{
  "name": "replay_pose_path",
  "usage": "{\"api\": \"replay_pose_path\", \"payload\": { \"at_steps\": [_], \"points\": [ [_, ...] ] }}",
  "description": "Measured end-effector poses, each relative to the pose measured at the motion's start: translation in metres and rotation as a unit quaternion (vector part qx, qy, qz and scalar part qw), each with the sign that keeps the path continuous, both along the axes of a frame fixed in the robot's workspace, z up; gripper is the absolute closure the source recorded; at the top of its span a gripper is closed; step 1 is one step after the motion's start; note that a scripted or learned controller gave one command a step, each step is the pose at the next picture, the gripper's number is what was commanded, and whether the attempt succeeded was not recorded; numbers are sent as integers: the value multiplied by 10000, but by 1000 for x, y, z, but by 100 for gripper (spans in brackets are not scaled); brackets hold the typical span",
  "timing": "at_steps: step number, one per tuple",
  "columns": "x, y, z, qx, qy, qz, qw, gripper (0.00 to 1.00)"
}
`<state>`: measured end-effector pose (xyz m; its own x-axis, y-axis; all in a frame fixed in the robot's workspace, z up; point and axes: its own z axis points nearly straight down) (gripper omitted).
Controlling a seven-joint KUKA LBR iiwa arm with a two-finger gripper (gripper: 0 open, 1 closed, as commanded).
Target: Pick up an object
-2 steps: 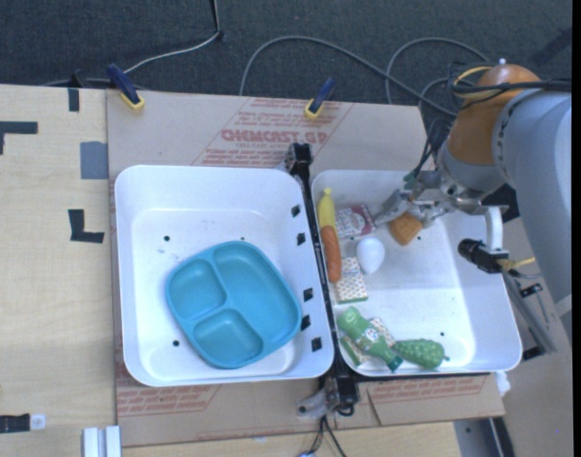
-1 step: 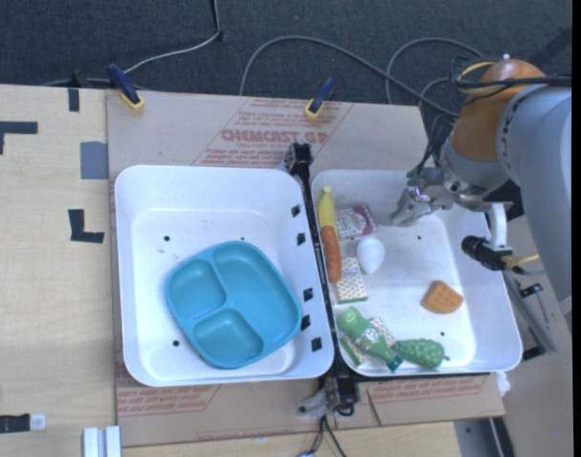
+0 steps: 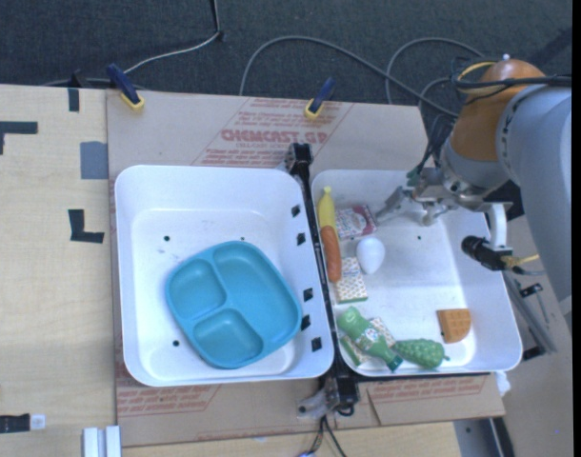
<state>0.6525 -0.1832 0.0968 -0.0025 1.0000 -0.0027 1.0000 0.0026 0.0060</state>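
White bins [image 3: 138, 255] x2, blue tray [image 3: 233, 303] x1

Reaching in from the right: grey arm [image 3: 543, 150], orange band above the wrist, bent down toward the upper part of the right bin. Gripper [image 3: 390, 208] pointing left, low over the bin's floor, fingers [image 3: 397, 201] slightly spread, nothing visible between them.

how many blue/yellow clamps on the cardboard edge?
2: one clamp at the cardboard's far left corner, the other clamp near the far edge's middle. Any under the arm would be hidden.
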Motion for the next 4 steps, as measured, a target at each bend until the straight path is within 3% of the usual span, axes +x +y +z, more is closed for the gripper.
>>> {"api": "replay_pose_path", "payload": {
  "at_steps": [1, 2, 4],
  "points": [
    [-100, -40, -10, 19, 25, -11, 10000, 0],
    [-166, -39, -10, 17, 4, -2, 10000, 0],
    [-29, 3, -10, 2, -6, 2, 10000, 0]
  ]
}}
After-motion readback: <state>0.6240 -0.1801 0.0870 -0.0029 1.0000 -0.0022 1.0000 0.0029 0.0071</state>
